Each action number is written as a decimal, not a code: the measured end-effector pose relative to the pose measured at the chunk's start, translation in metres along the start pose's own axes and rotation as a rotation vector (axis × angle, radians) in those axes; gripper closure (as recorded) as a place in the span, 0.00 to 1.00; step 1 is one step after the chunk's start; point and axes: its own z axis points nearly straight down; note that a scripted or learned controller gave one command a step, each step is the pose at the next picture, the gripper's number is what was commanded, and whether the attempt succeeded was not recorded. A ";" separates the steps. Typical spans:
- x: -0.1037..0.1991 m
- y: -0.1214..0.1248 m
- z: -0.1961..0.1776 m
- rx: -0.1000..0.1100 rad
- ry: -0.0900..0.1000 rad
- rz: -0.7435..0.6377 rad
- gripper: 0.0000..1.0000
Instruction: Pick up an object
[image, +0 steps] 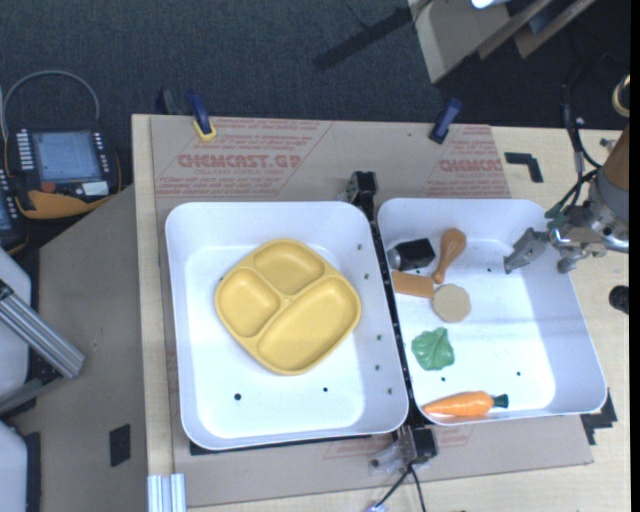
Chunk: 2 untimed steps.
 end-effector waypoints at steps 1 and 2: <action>0.001 0.003 -0.009 -0.015 -0.004 -0.004 0.00; -0.005 -0.003 0.039 -0.010 -0.002 -0.004 0.00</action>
